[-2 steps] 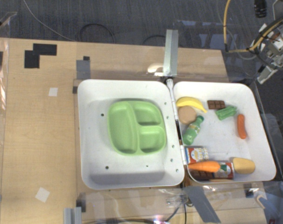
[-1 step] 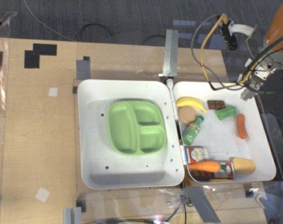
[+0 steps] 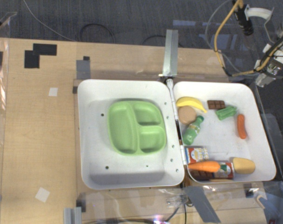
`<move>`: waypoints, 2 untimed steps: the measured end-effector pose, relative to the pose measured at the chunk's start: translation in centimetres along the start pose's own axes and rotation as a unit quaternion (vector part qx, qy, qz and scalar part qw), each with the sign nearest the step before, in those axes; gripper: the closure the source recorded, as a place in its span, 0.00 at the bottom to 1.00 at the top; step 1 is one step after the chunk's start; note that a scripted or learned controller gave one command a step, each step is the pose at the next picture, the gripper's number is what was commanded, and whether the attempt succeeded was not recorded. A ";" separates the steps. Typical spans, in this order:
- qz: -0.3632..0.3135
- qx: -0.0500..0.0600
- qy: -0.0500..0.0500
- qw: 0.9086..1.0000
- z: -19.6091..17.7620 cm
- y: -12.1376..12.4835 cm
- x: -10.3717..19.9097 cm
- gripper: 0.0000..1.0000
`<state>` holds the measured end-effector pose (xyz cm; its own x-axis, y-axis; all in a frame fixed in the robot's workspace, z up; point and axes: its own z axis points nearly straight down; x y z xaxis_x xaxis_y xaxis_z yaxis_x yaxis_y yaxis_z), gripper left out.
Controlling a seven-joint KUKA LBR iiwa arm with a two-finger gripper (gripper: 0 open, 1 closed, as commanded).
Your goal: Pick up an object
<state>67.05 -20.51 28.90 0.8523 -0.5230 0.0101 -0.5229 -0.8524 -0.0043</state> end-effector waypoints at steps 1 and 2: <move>0.018 0.000 0.000 1.000 -5.2 -0.1 0.0 1.00; -0.176 0.000 -0.004 0.984 1.4 3.9 -6.4 1.00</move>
<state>59.57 -20.50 27.44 0.9807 -0.1957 0.0026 -0.1957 -0.9807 -0.0012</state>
